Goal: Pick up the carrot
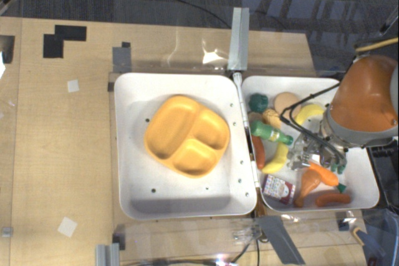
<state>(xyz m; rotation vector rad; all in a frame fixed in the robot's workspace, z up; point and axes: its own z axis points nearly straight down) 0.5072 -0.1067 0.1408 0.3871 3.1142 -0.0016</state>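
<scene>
The carrot (323, 173) is orange with a green top and lies in the right bin (368, 193), near its front right. My gripper (310, 156) hangs over the bin just up and left of the carrot, close above it, at the end of the grey arm with the orange band (368, 96). From above the wrist body covers the gripper's tips. A second orange, cone-shaped piece (308, 184) lies right beside the carrot on its left.
The right bin also holds a yellow banana (278, 161), a green bottle (269, 132), a red pepper (259, 152), a lemon (310, 113), a red sausage (331, 199) and a small red packet (278, 189). A yellow divided plate (187, 134) sits in the left bin (134, 196).
</scene>
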